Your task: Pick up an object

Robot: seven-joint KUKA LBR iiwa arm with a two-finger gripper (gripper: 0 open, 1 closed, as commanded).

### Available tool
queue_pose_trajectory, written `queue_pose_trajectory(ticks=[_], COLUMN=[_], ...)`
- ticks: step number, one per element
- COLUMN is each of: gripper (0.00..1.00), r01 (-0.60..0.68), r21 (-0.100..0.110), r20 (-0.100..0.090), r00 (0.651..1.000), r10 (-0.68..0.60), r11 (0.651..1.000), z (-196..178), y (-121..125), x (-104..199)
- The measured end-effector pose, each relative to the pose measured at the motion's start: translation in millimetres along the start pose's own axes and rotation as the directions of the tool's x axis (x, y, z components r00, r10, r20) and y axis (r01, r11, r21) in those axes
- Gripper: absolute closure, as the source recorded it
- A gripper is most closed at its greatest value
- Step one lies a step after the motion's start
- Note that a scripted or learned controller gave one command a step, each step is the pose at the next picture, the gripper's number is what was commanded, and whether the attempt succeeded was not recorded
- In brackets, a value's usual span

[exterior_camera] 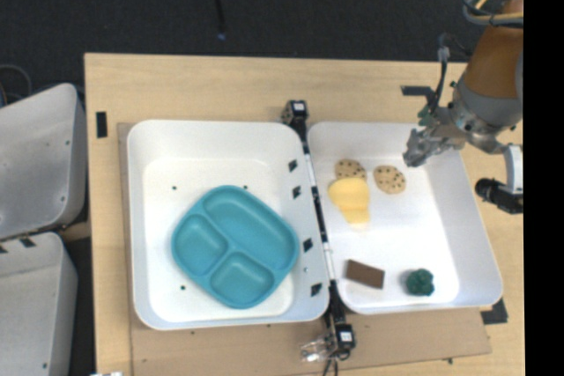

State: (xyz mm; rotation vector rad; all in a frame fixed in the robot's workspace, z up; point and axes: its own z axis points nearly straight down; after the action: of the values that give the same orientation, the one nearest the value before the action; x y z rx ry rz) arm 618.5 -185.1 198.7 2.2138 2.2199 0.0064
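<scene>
The right bin [458, 224] holds two round chocolate-chip cookies [350, 169] [389, 179], a yellow block [351, 200], a brown chocolate-like bar [364, 274] and a small dark green lump [419, 281]. My gripper [419, 151] hangs over the bin's back right part, just right of the nearer cookie and apart from it. Nothing shows between its fingers. The grey arm with its orange band [493, 57] reaches in from the right.
The left bin [150, 189] holds a teal divided tray [233, 246]. A ridge with black clips [313, 216] separates the two bins. Pale chair parts [35, 180] stand off the bench's left edge.
</scene>
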Motion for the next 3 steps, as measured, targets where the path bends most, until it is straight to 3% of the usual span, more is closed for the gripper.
queue_pose_trajectory(ticks=[1,2,3], gripper=[1.0,1.0,1.0], r01=[0.0,0.001,0.001], r21=[0.0,0.005,0.007], r20=[0.001,0.001,-0.001], r00=[1.0,1.0,1.0], r10=[0.0,-0.001,-0.001], r11=[1.0,1.0,1.0], z=[-63.3,-65.2,-56.5], y=[-1.8,-1.1,-17.4], x=[-6.9,-8.0,33.4])
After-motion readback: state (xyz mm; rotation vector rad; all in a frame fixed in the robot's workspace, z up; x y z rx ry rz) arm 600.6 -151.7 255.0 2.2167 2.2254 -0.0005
